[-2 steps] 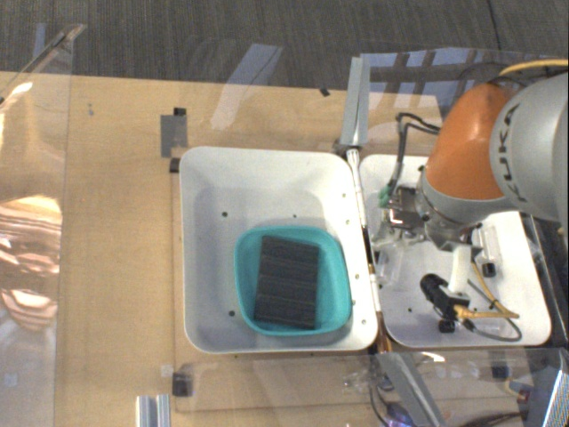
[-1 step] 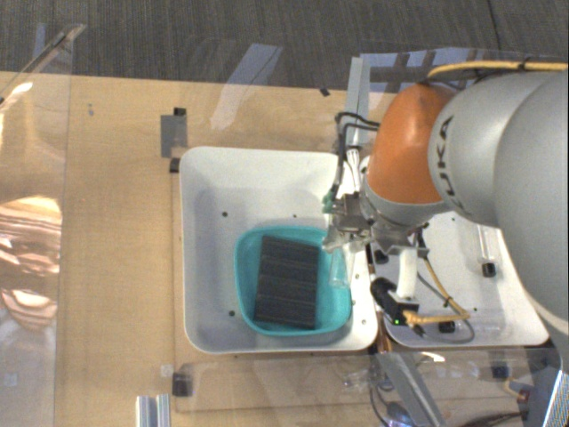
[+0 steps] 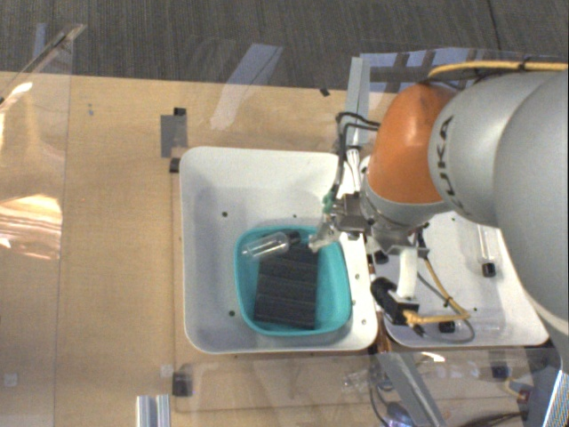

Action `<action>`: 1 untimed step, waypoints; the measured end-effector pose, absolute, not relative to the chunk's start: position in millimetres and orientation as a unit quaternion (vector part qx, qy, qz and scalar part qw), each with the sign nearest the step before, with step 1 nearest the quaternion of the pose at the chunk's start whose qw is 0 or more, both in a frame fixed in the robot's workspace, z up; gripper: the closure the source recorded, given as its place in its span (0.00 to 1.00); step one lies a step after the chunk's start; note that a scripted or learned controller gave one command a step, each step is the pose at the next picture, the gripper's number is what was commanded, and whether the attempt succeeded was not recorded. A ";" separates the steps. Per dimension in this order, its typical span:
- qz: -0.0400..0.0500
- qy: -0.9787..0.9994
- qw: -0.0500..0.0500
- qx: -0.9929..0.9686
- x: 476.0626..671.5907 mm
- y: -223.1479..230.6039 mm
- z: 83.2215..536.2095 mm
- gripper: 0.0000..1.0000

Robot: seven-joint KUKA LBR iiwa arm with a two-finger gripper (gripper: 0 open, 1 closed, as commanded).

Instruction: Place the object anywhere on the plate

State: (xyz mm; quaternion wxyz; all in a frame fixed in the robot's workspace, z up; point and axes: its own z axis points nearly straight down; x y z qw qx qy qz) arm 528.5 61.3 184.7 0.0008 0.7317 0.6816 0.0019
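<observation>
The claw point(image 3: 322, 235) hangs low over the upper right corner of the turquoise plate point(image 3: 337, 285), a little below the middle of the frame, and whether it is open or closed I cannot tell, because the wrist covers it from above. Nothing can be seen held in it. On the plate lies a black ribbed block point(image 3: 286, 290), which takes most of the plate's middle and lower part. Just above the block, at the plate's upper left corner, lies a small clear object point(image 3: 267, 244), tilted and touching or almost touching the block's top edge. The plate itself sits in the lower right part of the left white bin point(image 3: 206, 238). The right white bin point(image 3: 523, 324) is largely hidden under the grey and orange arm point(image 3: 480, 140); a small dark thing point(image 3: 487, 269) lies in its visible part. Both bins stand on the pale wooden bench point(image 3: 89, 238).
</observation>
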 end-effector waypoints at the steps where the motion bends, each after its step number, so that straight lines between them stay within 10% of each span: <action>1: 0.003 0.702 0.003 0.712 488.9 -13.5 307.8 0.00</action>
